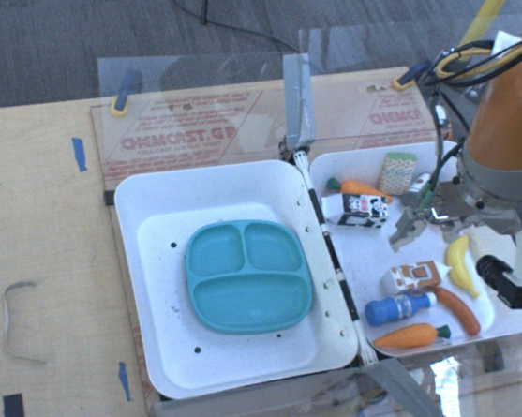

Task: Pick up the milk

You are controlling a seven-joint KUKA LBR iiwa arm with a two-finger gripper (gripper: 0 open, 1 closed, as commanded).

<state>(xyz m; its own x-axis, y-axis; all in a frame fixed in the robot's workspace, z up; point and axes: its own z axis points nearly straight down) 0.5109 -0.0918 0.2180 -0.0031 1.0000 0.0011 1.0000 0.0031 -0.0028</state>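
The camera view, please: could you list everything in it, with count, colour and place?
bins: 2, white, side by side on the bench
plate: 1, teal, three compartments, left bin
milk: 1, white and black carton, right bin, top left
carrots: 2, orange, right bin, one at the top, one at the bottom
bottle: 1, blue, right bin, bottom
box: 1, brown and white, right bin, middle
sausage: 1, red-brown, right bin
banana: 1, yellow, right bin
packet: 1, green speckled, right bin, top
gripper: 1, grey, above right bin, right of the milk

Glossy plastic plate (248,275), smooth white plastic bins (145,264), pale wooden bench (37,230)
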